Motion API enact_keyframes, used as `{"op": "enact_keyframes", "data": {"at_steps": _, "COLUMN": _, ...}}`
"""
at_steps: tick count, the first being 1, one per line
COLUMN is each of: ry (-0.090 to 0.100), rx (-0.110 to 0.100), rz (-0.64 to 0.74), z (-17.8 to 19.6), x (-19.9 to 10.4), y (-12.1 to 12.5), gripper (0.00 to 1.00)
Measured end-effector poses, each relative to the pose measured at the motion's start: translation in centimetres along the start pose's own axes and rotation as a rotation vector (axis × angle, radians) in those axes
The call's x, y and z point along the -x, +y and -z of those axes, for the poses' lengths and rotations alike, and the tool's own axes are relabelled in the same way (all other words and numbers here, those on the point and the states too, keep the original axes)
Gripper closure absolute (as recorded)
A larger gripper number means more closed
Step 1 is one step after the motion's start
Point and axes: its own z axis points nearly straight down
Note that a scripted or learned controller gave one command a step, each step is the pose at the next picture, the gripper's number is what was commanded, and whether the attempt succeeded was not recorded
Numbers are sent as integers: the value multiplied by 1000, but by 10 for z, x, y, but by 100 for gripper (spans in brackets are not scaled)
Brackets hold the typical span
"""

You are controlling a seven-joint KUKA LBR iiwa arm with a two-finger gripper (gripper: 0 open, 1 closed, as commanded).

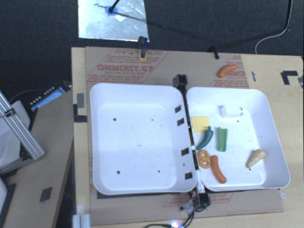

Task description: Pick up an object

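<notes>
Lying in the right bin point(247, 127): yellow block point(199, 124), white piece point(230, 111), teal pepper point(206, 137) just beside green block point(222, 139), pretzel point(204, 158) touching orange sausage point(218, 169), tan cone point(255, 158) (apart, nearer the right wall). Cannot tell the gripper's state.

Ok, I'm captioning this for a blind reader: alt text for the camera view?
Two shallow white bins sit side by side on a bench, seen from above. The right bin holds a yellow block, green pepper, green stick, pretzel, two sausages and a cone; the left bin sits beside it.
</notes>
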Motion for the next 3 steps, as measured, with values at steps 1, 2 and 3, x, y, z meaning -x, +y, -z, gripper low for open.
{"op": "enact_keyframes", "data": {"at_steps": 1, "ry": 0, "rx": 0, "rz": 1, "z": 0, "x": -9, "y": -4, "gripper": 100}}
{"op": "enact_keyframes", "data": {"at_steps": 2, "ry": 0, "rx": 0, "rz": 1, "z": 0, "x": -18, "y": -4, "gripper": 100}}
{"op": "enact_keyframes", "data": {"at_steps": 3, "ry": 0, "rx": 0, "rz": 1, "z": 0, "x": -27, "y": -4, "gripper": 100}}
